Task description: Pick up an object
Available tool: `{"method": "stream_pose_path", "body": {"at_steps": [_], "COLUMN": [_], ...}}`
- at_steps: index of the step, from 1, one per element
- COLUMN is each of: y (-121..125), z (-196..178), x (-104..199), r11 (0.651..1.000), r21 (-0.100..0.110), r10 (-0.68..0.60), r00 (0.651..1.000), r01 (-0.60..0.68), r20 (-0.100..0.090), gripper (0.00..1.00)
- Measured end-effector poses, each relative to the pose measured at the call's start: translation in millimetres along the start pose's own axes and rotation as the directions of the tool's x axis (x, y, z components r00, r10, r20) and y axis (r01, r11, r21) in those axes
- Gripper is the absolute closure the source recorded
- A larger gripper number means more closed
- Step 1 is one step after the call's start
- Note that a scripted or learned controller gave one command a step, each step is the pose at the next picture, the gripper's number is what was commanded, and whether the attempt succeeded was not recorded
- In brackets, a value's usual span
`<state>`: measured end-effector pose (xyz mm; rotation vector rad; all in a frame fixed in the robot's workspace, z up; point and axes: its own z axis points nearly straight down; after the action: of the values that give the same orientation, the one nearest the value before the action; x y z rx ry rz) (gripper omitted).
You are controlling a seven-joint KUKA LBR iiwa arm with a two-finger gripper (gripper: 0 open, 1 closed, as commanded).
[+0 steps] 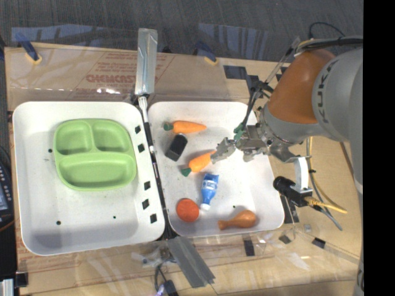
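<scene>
End effector [223, 150] over right bin [262, 113], fingers spread, gripping nothing, tips just beside lower carrot [200, 162]. Second carrot [187, 127], black block [177, 145], bottle [209, 189] nearby.

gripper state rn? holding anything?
Gripper: over the right bin, next to the lower carrot. Cannot tell whether it is open or closed, and nothing shows as held.
</scene>
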<state>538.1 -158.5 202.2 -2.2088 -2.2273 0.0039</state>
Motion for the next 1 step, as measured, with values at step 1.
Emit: {"method": "stream_pose_path", "body": {"at_steps": [1], "y": [9.1], "z": [110.4], "x": [2.4], "r11": [0.998], "r21": [-0.003], "r10": [-0.066], "r00": [0.998], "r01": [0.066], "r20": [0.002], "gripper": [0.00]}}
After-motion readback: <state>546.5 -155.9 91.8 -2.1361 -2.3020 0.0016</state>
